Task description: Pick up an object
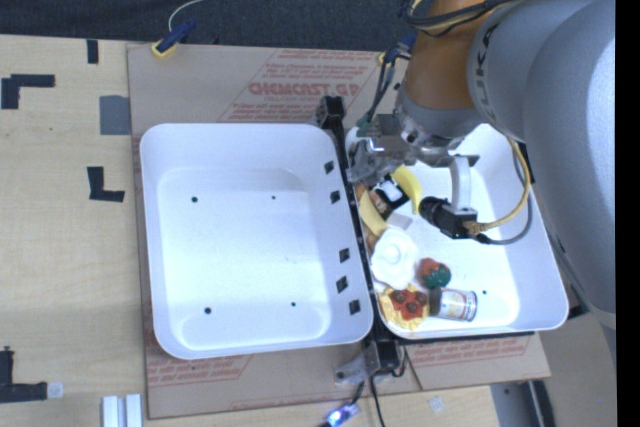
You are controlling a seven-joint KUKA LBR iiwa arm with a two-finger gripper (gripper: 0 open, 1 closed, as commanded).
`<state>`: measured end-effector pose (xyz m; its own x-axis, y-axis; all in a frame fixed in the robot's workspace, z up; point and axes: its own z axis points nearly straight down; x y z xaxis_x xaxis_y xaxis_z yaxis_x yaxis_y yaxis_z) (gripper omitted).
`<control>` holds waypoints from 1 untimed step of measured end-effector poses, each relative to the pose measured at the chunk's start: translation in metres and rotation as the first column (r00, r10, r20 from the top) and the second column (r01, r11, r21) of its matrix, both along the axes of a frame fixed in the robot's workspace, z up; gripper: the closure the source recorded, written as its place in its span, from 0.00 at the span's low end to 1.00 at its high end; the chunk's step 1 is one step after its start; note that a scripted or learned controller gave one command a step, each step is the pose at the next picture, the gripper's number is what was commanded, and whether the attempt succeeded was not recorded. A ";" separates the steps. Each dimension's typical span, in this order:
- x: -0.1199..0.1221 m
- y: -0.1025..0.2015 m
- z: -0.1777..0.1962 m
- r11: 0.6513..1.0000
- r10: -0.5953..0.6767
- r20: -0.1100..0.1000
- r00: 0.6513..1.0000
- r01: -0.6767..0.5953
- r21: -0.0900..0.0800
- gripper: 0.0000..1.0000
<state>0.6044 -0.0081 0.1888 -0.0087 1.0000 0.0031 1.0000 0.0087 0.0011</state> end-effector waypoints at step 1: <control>0.026 -0.037 -0.005 1.000 -0.009 -0.001 1.000 0.009 -0.004 1.00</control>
